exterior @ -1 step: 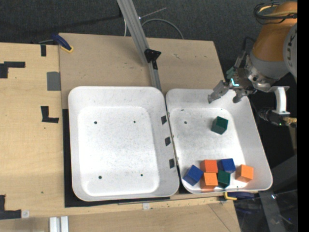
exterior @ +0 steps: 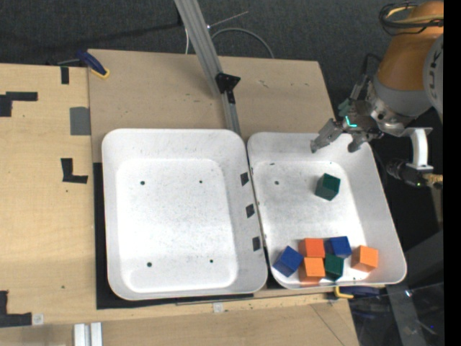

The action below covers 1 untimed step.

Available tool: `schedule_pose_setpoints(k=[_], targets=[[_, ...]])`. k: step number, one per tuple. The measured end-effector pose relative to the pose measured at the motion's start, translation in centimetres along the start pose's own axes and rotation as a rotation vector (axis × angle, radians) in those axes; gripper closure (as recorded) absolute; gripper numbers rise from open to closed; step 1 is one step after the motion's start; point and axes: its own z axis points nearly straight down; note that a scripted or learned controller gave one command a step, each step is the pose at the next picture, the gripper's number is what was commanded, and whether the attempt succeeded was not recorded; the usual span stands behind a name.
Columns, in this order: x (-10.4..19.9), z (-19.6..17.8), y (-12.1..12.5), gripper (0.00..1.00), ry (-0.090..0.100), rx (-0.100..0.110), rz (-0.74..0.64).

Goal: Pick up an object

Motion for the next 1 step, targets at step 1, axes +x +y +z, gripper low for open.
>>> schedule_pose_setpoints(k=[1], targets=[[0.97,5.1,-0.55,0.0,0.001,0.005,0.001]])
